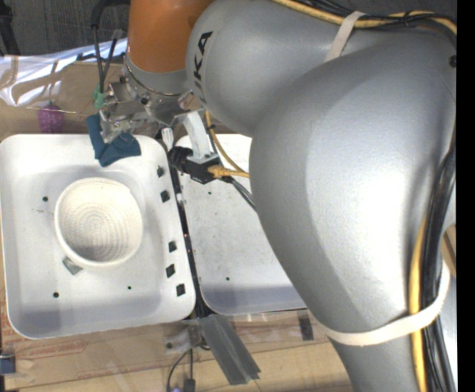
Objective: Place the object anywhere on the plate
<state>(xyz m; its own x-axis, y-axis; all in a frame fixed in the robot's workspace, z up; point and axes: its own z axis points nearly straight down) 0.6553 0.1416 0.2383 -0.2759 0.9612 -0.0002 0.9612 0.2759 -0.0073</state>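
The arm's (344, 178) grey body is nearest the camera, covering most of the right bin (229, 276). Left of that bin sits the left bin (25, 300), with the white ribbed plate (99, 223) resting in its middle. Beyond the plate, at the left bin's far edge, hangs the gripper (117, 133). A dark blue cloth-like object (113, 147) sits directly under it, touching or just above the bin rim, off the plate. Finger opening: cannot tell; grasp on the object: cannot tell.
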